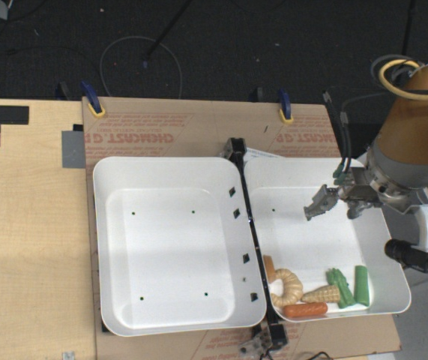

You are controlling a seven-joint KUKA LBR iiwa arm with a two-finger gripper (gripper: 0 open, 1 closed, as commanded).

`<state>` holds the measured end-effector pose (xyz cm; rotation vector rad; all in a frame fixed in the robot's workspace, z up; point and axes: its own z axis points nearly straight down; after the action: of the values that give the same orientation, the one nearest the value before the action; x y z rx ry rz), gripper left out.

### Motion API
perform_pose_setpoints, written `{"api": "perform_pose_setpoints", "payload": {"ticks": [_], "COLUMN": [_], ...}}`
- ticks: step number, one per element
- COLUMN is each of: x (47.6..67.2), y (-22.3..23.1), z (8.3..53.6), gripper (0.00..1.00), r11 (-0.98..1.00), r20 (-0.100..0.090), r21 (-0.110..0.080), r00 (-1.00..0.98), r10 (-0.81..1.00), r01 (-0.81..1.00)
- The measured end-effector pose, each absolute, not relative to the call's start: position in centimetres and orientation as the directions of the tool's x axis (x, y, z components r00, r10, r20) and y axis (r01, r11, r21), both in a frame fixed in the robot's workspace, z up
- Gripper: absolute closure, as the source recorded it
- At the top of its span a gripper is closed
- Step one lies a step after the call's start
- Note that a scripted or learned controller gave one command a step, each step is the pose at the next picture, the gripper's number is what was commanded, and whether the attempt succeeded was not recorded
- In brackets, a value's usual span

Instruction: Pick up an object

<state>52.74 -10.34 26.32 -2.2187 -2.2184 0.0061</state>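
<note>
1. I see a pale tan, curled croissant-shaped toy (286, 283) lying flat near the front left corner of the right white bin (382, 306).
2. An orange-red, carrot-like piece (305, 311) lies flat along the front wall, just beside it.
3. A beige ridged cone (320, 295) points left.
4. Two green stick-shaped pieces (351, 285) lie near the cone's right, one slanted, one nearly upright.

- Even, moderate light from above; the two white bins (170, 247) are the brightest area, without blown-out glare.
- Behind the bins, the floor falls to near black, detail lost.
- Soft, faint shadows lie along the bins' inner walls.
- The arm (407, 137), right of the bins, looks slightly soft.
- The picture is low in resolution and grainy overall.
</note>
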Motion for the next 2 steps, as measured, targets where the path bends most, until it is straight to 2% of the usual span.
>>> {"api": "perform_pose_setpoints", "payload": {"ticks": [1, 2], "x": [52.8, 52.2], "y": [-10.3, -9.8], "z": [26.6, 22.0], "gripper": [0.00, 0.00], "r11": [0.000, 0.001], "r20": [0.000, 0.000], "r21": [0.000, -0.004], "r00": [0.000, -0.001], "r10": [1.000, 1.000], "r01": [1.000, 1.000]}}
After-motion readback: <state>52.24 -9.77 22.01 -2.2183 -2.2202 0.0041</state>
